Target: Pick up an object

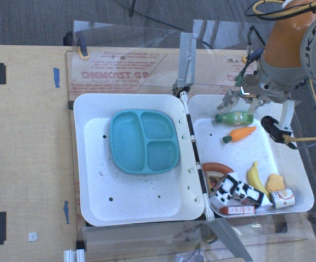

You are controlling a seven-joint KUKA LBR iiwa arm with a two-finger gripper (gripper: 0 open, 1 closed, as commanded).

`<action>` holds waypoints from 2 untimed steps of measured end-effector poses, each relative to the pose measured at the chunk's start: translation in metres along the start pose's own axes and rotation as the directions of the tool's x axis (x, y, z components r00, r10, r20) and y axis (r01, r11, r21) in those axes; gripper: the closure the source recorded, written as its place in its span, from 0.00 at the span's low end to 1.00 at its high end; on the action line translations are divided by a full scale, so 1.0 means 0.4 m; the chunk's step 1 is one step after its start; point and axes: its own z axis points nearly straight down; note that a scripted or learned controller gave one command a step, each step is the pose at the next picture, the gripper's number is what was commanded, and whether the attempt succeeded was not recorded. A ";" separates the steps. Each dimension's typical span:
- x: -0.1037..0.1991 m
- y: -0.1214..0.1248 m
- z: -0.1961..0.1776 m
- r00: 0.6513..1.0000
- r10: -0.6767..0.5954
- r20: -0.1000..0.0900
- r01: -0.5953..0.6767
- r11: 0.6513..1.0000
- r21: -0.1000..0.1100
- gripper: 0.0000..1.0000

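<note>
The green bottle (pixel 233 118) lies on its side in the right bin (pixel 305 187), its long axis running nearly left to right across the view, with what looks like the narrow cap end toward the left; it sits directly under the gripper (pixel 241 100), near the bin's far wall. Just beyond it on the nearer side, a toy carrot (pixel 239 134) lies at a slight slant, its orange body rising toward the right and its dark green top pointing left, close to the bottle but apart from it. Farther toward the near edge of this bin, well away from the fingers, lie a banana (pixel 256 178), a black-and-white patterned object (pixel 235 189), a red sausage-like piece (pixel 216 168) against the dividing wall, a waffle-textured yellow item (pixel 275 182) and a small white-and-red package (pixel 282 198). The left bin (pixel 92 201) holds a teal divided plate (pixel 144 141) with three compartments, lying flat and well to the left of the gripper. The gripper hangs below the arm's orange band (pixel 291 37), its pale fingers (pixel 230 99) splayed apart above the bottle's left half, seemingly straddling it; whether they touch the bottle cannot be told, and nothing is seen clamped between them.
</note>
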 end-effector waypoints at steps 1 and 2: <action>0.011 -0.013 0.247 0.984 -0.181 0.001 0.181 0.984 -0.001 0.00; -0.109 -0.051 0.279 0.972 -0.233 0.004 0.233 0.972 -0.007 0.00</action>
